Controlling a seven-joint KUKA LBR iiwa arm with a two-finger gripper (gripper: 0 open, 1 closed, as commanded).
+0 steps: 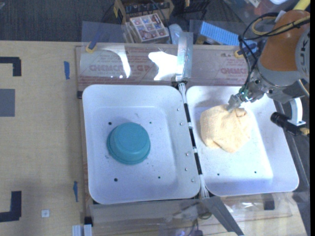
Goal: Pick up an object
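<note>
Round teal bowl (129,142), crumpled yellow cloth (226,129) touching gripper (237,102)

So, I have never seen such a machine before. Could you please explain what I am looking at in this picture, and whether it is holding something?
This is one picture from a camera fixed above a workbench, looking down at a slant. The grey and orange shape at the upper right is a robot arm. At its end is a gripper, a small two-finger hand. On the bench sit two shallow white bins. The left bin holds a round teal bowl, turned upside down. The right bin holds a crumpled yellow cloth. The gripper is at the cloth's upper edge, but I cannot tell whether it has actually gripped it.
</note>
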